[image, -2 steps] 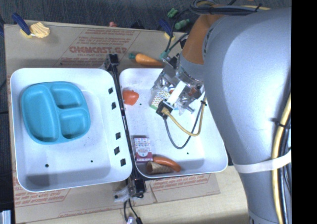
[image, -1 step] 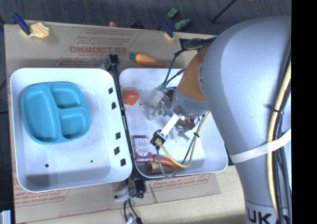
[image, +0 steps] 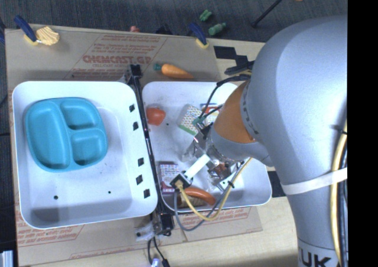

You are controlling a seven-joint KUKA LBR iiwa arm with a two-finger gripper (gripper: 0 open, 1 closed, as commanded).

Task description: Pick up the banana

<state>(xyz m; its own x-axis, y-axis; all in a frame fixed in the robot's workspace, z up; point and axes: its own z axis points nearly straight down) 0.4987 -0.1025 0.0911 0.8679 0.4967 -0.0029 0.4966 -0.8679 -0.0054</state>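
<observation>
My gripper [image: 202, 176] is low in the right bin [image: 168, 91], near its front wall, under the orange wrist band [image: 233, 121]. Just below it an orange-red sausage-shaped item [image: 198, 196] lies along the front wall. A dark red box [image: 168, 172] lies to the gripper's left. The big grey arm covers the right half of this bin and hides what lies under it.
A red tomato-like ball [image: 155, 116] and a checkered packet [image: 190, 118] lie in the right bin's back half. The left bin [image: 88, 201] holds a blue divided tray [image: 65, 133]. A carrot [image: 174, 71] lies on the cardboard behind the bins. Blue clamps [image: 26, 28] hold the cardboard.
</observation>
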